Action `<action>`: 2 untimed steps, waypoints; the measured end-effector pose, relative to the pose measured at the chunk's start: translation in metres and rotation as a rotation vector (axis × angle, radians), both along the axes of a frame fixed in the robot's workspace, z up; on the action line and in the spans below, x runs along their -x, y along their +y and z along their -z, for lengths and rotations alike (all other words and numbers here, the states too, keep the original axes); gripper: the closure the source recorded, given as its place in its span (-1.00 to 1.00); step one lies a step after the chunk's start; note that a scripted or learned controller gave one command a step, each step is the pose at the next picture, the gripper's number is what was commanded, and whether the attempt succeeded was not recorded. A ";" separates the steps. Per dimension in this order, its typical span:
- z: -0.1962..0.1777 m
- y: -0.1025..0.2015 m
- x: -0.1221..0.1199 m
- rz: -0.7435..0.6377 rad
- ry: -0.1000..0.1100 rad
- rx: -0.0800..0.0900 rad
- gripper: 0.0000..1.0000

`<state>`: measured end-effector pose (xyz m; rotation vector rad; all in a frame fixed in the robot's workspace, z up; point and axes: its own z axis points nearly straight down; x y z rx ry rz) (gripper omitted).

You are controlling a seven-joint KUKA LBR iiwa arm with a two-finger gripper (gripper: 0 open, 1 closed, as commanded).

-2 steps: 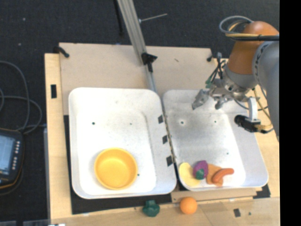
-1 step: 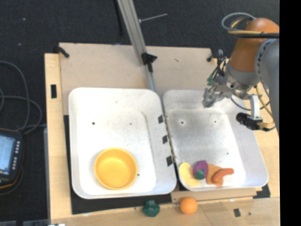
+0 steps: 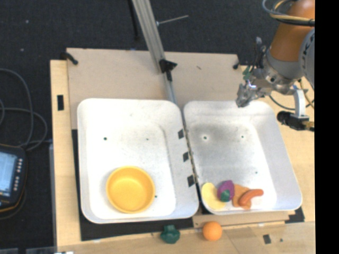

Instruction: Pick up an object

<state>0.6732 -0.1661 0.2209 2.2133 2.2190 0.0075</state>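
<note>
A round yellow plastic bowl is seen in the left white bin; small purple, yellow and orange toy pieces are clustered at the right white bin's near edge. The gripper is poised above that bin's far rim.

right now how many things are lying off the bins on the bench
2: a green object and an orange ball, both at the bench's near edge below the bins. Others may be hidden.

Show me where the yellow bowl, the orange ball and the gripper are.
yellow bowl (image 3: 130, 189), camera view, middle of its inside
orange ball (image 3: 212, 230), camera view, middle of the ball
gripper (image 3: 242, 100), camera view, at its fingertips
</note>
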 end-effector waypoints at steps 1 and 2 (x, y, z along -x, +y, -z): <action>-0.015 -0.001 -0.001 -0.001 0.005 -0.001 1.00; -0.008 0.050 0.006 0.000 0.007 -0.001 1.00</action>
